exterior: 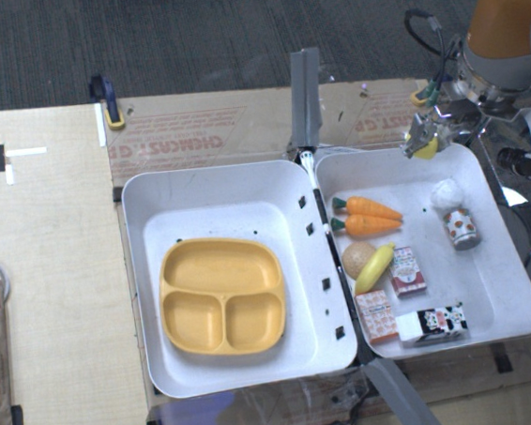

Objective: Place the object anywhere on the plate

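A yellow plate with three compartments lies in the left bin, and nothing rests on it. My gripper hangs over the back edge of the right bin, far to the right of the plate. A small yellow object shows between its fingertips, held clear of the bin floor. The arm's grey wrist and orange band reach in from the top right corner.
The right bin holds two carrots, a potato, a banana, a small can, a white lump and three small cartons. A grey divider post stands between the bins at the back.
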### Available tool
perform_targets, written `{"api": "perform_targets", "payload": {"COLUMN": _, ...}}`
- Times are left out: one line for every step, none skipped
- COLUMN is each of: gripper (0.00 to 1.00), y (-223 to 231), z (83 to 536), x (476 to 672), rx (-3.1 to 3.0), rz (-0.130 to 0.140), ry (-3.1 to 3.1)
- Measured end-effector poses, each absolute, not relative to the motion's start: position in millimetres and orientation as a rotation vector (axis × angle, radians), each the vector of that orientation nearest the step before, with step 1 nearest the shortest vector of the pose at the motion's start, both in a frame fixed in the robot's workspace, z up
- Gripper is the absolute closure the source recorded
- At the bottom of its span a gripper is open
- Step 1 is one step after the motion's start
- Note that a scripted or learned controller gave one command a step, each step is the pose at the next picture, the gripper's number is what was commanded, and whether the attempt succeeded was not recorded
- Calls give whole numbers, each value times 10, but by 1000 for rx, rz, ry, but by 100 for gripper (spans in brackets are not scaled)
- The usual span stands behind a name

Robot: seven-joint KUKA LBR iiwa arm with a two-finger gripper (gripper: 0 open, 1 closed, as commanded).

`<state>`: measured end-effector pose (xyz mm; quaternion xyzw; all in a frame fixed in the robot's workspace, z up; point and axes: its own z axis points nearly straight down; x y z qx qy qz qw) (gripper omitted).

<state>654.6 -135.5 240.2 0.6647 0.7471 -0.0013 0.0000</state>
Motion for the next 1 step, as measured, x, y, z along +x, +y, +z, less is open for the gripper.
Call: {"api": "perform_targets", "payload": {"gripper": 100, "y": -1355, "z": 2490, "x": 6552, "rx": 2085, "rz": -5, "ry": 2348}}
